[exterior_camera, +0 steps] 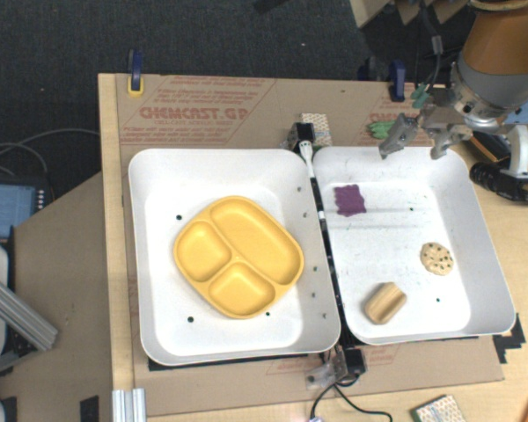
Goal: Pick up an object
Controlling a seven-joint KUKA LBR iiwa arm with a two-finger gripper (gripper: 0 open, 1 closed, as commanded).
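Claw point(416, 139): released, its two fingers spread apart with nothing between them; it hangs over the far rim of the right bin.
Arm point(502, 42): grey with an orange band, reaching in from the right, directly above and behind the claw.
Right bin point(484, 236): white and shallow, lying beneath and nearward of the claw.
Purple piece point(349, 200): flat on the bin floor, nearest to the claw, a little nearward and to its left.
Cookie point(436, 258): speckled, round, further nearward of the claw, toward the bin's right wall.
Tan block point(385, 302): farthest from the claw in this bin, at the near end.
Left bin point(150, 236): well apart from the claw, to its left.
Yellow tray point(238, 255): three compartments, resting in the left bin.
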